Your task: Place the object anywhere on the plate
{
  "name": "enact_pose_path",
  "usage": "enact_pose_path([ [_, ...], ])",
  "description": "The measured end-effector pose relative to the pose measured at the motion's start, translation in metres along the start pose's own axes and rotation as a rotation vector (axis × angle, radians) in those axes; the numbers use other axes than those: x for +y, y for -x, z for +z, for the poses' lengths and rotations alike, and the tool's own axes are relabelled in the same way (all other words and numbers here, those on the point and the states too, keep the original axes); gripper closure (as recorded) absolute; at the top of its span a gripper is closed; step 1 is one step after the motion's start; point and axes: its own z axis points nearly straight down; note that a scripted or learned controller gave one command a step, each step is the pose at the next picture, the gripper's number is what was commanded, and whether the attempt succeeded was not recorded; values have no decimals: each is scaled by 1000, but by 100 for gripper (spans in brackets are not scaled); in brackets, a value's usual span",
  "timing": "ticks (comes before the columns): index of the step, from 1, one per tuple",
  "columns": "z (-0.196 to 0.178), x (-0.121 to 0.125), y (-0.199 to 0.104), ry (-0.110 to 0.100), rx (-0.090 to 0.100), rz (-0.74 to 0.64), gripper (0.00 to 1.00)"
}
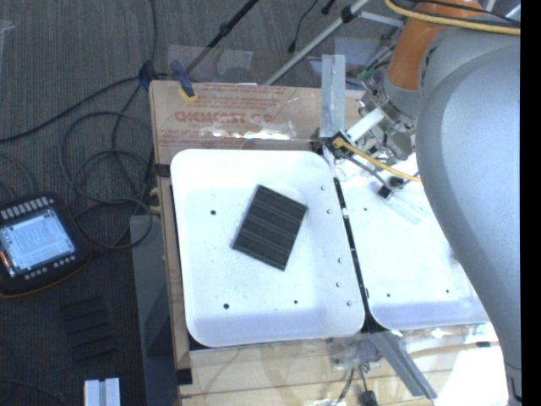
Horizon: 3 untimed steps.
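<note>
Black ribbed plate (270,227) lies mid left bin (194,311), long axis slanting upper right to lower left; grey arm (482,184) overhangs right bin (406,286), gripper (390,138) near its far corner, opening impossible to tell

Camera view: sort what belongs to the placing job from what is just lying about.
Job: dark ribbed plate, left bin, right bin, grey arm.
Lying about: teach pendant, cardboard sheet, black strips on the floor.

Dark ribbed slab (270,227), left bin (203,311)
</note>
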Motion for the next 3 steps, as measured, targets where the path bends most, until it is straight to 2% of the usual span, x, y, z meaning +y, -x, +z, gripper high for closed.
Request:
enact_pose_path([
  [1,0,0,0,0,0,-1,0],
  [2,-76,-30,39,1,1,-231,0],
  [3,-123,-44,60,2,2,-416,0],
])
